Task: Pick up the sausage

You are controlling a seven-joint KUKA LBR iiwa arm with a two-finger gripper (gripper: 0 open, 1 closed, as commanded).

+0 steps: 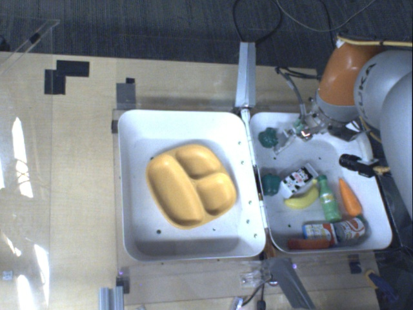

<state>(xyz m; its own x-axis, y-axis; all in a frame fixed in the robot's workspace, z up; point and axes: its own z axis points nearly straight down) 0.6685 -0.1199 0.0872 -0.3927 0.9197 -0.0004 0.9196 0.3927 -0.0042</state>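
Left bin (129,173) holds a yellow three-compartment tray (190,185). Right bin (381,234) holds a banana (302,200), green bottle (328,201) upright-ish beside it, carrot (350,198) just right of the bottle, a can (335,230) lying on its side near the front, two teal items (268,136) (270,184), small patterned box (298,178). Cables (258,18) on dark floor behind the table (71,173).

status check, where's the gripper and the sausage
Gripper low over right bin's back, by a teal toy. Sausage at front wall, untouched. Can lies against it; green bottle close behind.
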